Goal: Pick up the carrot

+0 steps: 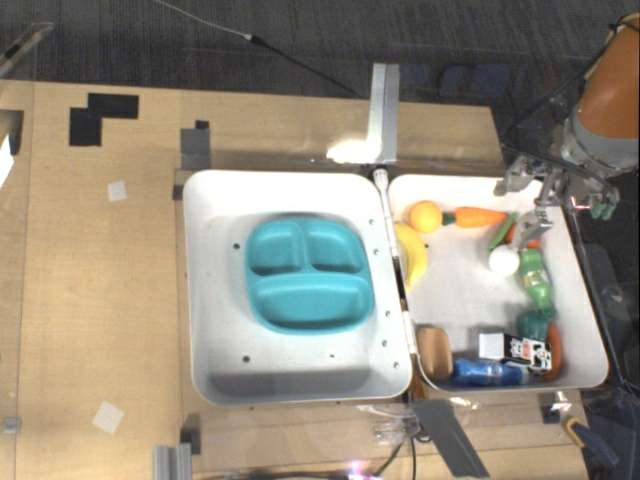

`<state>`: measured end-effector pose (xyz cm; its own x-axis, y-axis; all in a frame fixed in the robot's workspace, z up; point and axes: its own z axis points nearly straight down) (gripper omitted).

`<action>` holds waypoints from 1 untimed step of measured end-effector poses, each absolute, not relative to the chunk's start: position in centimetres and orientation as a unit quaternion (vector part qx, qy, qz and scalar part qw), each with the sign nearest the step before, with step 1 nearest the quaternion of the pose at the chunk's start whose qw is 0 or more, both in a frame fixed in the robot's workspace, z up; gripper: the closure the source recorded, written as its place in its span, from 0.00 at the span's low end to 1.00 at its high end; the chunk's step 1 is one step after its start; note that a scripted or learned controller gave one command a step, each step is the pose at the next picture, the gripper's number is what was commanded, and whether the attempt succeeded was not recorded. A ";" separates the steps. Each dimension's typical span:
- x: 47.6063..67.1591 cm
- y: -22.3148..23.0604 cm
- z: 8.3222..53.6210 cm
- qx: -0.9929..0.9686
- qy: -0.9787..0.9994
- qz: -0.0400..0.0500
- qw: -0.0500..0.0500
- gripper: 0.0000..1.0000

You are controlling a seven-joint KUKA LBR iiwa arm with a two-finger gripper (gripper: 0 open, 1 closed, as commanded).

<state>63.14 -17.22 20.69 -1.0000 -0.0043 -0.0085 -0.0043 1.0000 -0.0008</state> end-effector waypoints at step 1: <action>67.0 -13.8 17.6 0.009 1.000 0.001 0.005 0.00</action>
<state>66.95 -13.79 17.60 -0.9998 0.0185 -0.0098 0.0185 0.9998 0.0014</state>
